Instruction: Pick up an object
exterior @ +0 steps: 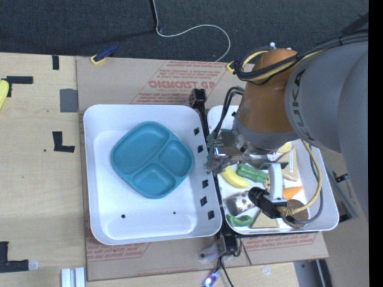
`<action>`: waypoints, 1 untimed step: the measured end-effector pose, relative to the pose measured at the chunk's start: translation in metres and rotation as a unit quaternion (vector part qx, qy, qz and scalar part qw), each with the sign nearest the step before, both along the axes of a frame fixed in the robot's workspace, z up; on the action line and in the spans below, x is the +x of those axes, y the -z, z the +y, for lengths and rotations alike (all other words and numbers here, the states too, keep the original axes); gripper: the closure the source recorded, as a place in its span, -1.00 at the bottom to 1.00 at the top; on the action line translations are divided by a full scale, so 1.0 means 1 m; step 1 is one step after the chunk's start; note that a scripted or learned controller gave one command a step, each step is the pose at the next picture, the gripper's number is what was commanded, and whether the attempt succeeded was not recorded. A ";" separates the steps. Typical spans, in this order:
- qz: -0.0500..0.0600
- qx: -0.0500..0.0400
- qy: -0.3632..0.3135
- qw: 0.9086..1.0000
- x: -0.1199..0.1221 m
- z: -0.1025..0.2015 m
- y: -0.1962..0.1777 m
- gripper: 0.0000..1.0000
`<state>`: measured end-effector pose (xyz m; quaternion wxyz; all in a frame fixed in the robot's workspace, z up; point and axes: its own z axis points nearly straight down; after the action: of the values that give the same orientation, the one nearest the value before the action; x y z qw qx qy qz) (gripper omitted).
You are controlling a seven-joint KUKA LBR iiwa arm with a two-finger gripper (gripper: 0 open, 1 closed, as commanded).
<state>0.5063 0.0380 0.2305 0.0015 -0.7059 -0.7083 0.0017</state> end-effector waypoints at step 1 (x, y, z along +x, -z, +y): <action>-0.004 0.000 0.003 1.000 -0.023 -0.045 -0.072 1.00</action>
<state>0.4833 -0.0067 0.3021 -0.0018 -0.7080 -0.7062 -0.0012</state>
